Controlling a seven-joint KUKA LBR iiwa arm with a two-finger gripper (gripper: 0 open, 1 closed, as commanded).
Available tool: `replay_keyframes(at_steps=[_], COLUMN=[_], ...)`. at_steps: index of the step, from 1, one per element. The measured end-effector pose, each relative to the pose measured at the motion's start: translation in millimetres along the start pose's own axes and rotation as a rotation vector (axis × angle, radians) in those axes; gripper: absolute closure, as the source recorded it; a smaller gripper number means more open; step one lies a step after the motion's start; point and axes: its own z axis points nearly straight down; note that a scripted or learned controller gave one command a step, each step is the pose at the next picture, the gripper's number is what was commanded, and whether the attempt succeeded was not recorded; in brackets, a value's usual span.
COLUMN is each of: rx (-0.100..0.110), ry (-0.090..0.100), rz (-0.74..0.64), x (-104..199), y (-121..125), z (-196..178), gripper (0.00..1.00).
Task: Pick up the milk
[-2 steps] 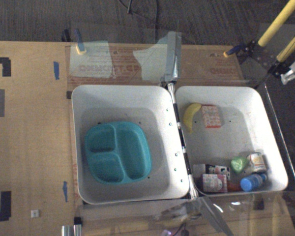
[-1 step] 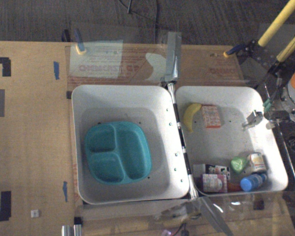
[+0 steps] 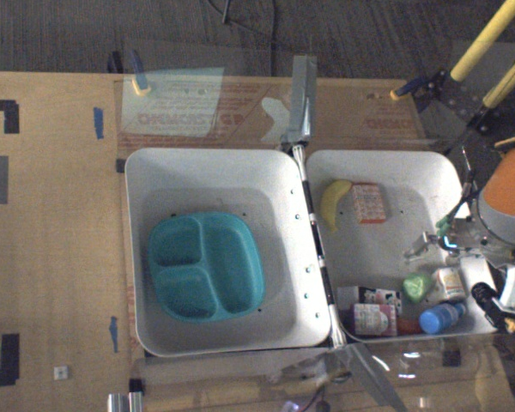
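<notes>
I'm looking down on a tan cardboard-covered tabletop with black corner marks and strips of blue tape, and dark grey carpet runs along the far edge. A clear plastic sheet with printed paper under it lies behind the bins, and a yellow-handled clamp stands at the far right corner. Two shallow white bins sit side by side, their rims touching along a metal divider. The left bin holds a teal divided tray lying flat. The right bin carries a banana and just beside it a small orange-and-white packet near the far wall.

The near right corner of that bin is crowded: a green object, a blue bottle, a pink-and-white box with a dark printed pack behind it. The milk, as best I can make out at this resolution, is the small white carton with an orange label standing just right of the green object and just above the blue bottle, close to the bin's right wall.

The arm comes in from the right, its orange band over the bin's right rim. The gripper sits low over the bin floor, a little beyond the milk and apart from it. I cannot tell how wide it is set; nothing shows in its grasp.
</notes>
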Motion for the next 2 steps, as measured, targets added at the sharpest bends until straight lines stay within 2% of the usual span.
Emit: replay_keyframes(at_steps=[1,2], rx=[-0.002,0.002], ry=[-0.007,-0.012], rz=[0.005,0.633], x=[-4,51], y=[-1,0], z=[-9,-111], gripper=[1.00,1.00])
